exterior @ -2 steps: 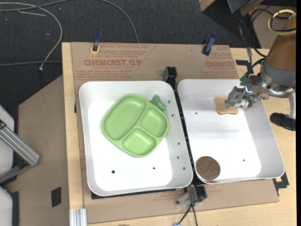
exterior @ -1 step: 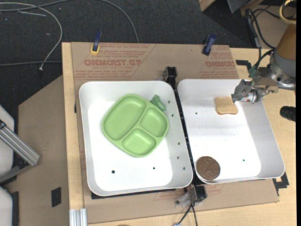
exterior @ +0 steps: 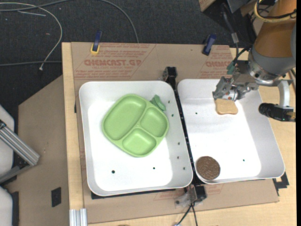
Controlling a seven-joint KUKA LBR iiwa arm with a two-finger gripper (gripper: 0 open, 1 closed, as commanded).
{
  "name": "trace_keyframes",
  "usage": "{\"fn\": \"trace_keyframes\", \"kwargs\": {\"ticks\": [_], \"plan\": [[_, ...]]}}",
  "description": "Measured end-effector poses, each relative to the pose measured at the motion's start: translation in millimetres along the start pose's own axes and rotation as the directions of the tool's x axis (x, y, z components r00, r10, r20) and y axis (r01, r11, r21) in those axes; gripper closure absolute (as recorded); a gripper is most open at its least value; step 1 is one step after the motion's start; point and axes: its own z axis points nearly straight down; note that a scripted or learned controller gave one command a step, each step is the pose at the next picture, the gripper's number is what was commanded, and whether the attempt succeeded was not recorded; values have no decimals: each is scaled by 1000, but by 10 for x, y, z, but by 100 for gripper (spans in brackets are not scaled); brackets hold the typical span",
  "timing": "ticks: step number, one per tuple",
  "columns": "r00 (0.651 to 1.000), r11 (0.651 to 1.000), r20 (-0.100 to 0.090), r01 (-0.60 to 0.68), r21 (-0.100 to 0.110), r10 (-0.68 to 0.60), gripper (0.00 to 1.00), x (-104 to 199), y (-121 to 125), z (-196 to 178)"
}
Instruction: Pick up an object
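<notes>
1. Hovering over the right white plastic bin (exterior: 263, 140), the grey two-finger gripper (exterior: 225, 95) sits just above the tan toast-shaped piece (exterior: 226, 108), placed for descent.
2. Whether its grip is released or clenched, I cannot tell.
3. A brown round disc (exterior: 207, 167) lies near the front rim.

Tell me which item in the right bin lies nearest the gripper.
The tan toast slice, just below the gripper; the brown round cookie sits at the bin's near edge.

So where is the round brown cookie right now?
The round brown cookie lies in the right white bin, at its near-left corner, well apart from the gripper.
</notes>
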Motion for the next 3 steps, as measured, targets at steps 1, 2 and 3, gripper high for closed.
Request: {"fn": "trace_keyframes", "kwargs": {"ticks": [1, 2, 3], "plan": [[1000, 1000, 0, -2, 2, 2, 100, 444, 57, 8], [1000, 1000, 0, -2, 6, 2, 100, 995, 97, 169], [1000, 1000, -1, 0, 1, 0, 100, 1627, 142, 132]]}}
